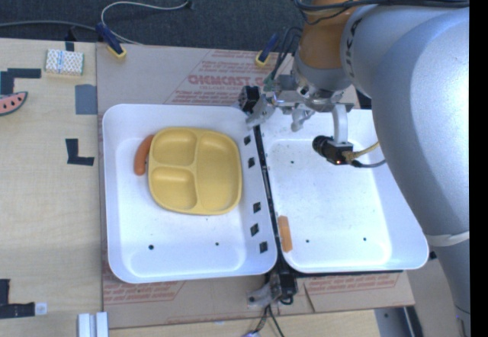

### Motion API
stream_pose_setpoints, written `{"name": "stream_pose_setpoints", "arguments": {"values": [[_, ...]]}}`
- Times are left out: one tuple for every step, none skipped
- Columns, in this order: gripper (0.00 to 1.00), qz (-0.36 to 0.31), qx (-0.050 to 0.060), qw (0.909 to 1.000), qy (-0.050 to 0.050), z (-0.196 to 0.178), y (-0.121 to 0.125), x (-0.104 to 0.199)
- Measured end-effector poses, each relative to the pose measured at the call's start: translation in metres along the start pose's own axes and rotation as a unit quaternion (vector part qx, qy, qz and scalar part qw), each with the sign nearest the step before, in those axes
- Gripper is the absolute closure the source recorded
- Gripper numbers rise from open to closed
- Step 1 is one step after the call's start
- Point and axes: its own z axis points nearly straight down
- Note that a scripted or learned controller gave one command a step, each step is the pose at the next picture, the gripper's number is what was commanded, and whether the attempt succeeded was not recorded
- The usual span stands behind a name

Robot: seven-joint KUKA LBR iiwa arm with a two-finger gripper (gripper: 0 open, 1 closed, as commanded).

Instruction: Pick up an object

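One end effector (297,119) hangs above the right bin (343,245), near its rim.

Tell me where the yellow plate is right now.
In the camera view, the yellow divided plate lies in the left bin, toward its far side, with a small orange piece right beside its left edge.

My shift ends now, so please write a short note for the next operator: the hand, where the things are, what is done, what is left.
Hand: over the far left corner of the right bin, next to the wall between the bins; no object seen in it.
Left bin: yellow divided plate, an orange piece at its left edge.
Right bin: a second orange piece by the left wall, near the front.
Done: nothing lifted yet.
Left: pick up one object.
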Motion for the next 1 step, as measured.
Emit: {"name": "stream_pose_setpoints", "arguments": {"values": [[1.0, -0.001, 0.001, 1.0, -0.001, -0.0096, 0.0, 0.0001]]}}
